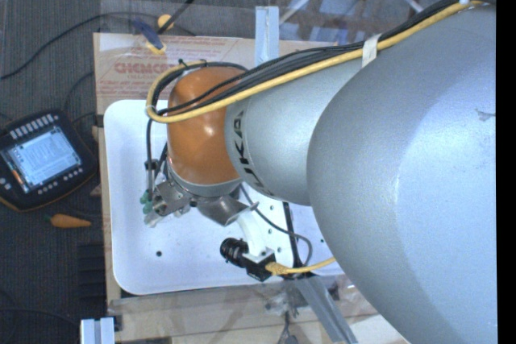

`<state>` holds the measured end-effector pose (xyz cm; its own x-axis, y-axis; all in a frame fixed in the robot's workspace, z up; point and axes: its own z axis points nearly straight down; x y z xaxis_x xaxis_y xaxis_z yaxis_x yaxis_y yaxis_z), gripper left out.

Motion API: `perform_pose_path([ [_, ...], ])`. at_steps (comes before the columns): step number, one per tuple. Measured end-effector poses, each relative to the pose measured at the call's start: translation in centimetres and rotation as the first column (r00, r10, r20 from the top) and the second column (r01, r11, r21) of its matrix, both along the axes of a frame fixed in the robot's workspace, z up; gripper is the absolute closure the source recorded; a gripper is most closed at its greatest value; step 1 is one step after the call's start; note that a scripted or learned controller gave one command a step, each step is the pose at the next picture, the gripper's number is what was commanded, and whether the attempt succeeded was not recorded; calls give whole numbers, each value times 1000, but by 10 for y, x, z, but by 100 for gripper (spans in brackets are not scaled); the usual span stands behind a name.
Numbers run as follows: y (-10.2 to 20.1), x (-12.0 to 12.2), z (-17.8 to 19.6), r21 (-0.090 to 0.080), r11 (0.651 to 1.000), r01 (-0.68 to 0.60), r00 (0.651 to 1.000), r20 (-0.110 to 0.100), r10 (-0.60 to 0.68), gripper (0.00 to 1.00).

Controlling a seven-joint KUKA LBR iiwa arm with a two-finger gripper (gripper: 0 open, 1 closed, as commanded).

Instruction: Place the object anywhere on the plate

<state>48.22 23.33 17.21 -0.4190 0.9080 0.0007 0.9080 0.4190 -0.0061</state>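
Bench (pixel 109 84) seen from above, carrying a shallow white bin (pixel 129 173) whose floor lay largely covered by the grey arm (pixel 387 141). A brown printed cardboard sheet (pixel 129 68) lay flat on the bench behind the bin, touching its far rim.

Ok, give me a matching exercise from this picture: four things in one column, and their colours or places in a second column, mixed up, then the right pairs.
Things:
1. Arm band
2. Bin
3. Handheld screen
4. Long cable

Colours and places:
A. on the dark floor, left of the bench
B. yellow, running along the arm
C. white, under the arm's wrist
D. orange, above the wrist

Pairs: 1-D, 2-C, 3-A, 4-B
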Motion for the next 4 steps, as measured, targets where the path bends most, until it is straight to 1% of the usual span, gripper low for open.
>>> perform_pose_path([
  [1,-18,16,109,0,991,-137,991,5,137,100],
  [2,-12,40,202,-1,882,-472,882,6,472,100],
  [3,-5,1,87,2,865,-501,865,3,501,100],
  [4,-42,59,100,1,693,-721,693,5,721,100],
])
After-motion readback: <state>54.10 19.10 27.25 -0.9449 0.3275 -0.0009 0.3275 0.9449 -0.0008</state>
